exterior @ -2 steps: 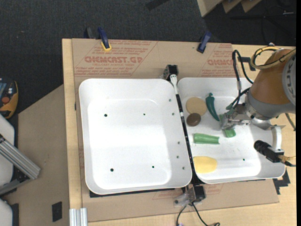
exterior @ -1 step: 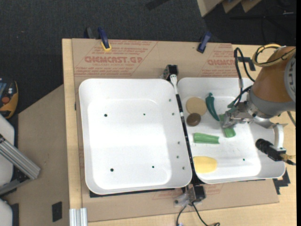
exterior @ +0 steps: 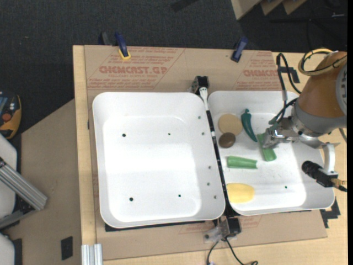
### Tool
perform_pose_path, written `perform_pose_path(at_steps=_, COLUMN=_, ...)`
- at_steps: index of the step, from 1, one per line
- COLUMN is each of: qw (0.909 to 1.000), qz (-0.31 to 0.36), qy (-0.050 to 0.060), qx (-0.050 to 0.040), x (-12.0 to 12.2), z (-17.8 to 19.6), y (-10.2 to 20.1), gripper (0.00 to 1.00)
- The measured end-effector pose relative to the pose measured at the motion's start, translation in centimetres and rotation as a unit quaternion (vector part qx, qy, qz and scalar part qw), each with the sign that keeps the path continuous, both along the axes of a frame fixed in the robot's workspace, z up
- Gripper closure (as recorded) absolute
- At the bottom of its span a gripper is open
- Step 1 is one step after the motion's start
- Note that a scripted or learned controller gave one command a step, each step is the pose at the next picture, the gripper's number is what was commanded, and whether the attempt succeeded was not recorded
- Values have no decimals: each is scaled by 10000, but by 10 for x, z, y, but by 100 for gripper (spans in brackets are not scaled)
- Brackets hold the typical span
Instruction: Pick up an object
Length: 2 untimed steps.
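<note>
Green block [exterior: 268,154] — small, matte, under end effector [exterior: 267,143]

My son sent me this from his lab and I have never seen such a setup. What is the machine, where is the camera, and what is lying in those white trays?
The picture comes from one fixed camera above the bench, looking down at a slant. The grey and orange shape on the right is a robot arm; its gripper is down in the right bin, right over a small green piece. Whether it actually holds that piece, I cannot tell. Also in that bin lie a tan disc, a small brown round thing, a dark green curved piece, a light green bar and a yellow lump. The left bin sits beside it.
</note>
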<state>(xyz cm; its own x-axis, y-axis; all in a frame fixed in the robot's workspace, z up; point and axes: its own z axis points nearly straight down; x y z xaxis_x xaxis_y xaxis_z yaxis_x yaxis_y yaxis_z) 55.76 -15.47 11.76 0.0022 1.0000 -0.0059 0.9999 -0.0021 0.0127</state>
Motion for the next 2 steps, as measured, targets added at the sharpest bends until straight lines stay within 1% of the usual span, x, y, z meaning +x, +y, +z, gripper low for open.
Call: perform_pose_path(at_steps=2, qw=10000, qz=-6, qy=-23, qx=-7, x=1, z=20, y=0, gripper=100)
